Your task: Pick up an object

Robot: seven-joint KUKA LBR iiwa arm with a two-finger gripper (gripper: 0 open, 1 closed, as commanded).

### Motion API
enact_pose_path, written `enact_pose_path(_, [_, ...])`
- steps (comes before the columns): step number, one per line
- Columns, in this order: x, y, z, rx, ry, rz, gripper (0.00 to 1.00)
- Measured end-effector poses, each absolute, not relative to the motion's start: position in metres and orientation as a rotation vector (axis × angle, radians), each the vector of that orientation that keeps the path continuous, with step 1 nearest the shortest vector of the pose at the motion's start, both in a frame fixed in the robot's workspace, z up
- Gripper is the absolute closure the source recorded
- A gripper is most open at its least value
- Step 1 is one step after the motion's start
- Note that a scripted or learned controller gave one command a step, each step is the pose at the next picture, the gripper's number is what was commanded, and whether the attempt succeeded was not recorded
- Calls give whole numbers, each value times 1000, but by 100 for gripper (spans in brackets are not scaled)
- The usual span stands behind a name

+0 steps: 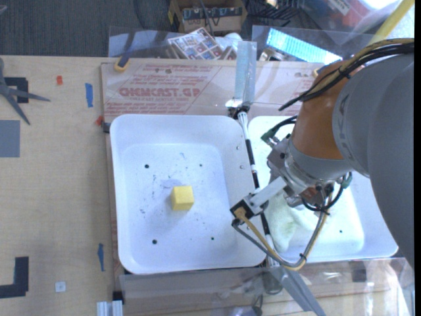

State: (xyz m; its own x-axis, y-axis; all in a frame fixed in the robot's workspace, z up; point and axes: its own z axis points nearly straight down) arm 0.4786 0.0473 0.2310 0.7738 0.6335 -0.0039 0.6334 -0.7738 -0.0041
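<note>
**Operator:** Where are you, and what can you reach?

**Arm:** My end effector (297,201) hangs low over the near-left part of the right bin (358,237), just above a pale lump (284,225) lying there. My own wrist hides it, so I cannot tell whether it is clenched or released, nor whether it grasps anything.

**Operator:** And the other object?

**Arm:** The yellow block (182,197) sits alone near the middle of the left bin (131,129), well apart from me.

**Operator:** What could go wrong?

**Arm:** The lump looks soft and flat, so I judge a closing grip could slide over it and come up bare. It also lies near the wall between the bins; a descent slightly leftward could strike that rim, or snag my dangling cable.
</note>
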Motion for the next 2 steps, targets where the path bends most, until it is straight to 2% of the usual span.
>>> enact_pose_path(1, [478,72,201,-3079,-612,9,100])
enact_pose_path(2, [483,75,226,-3104,-489,3,100])
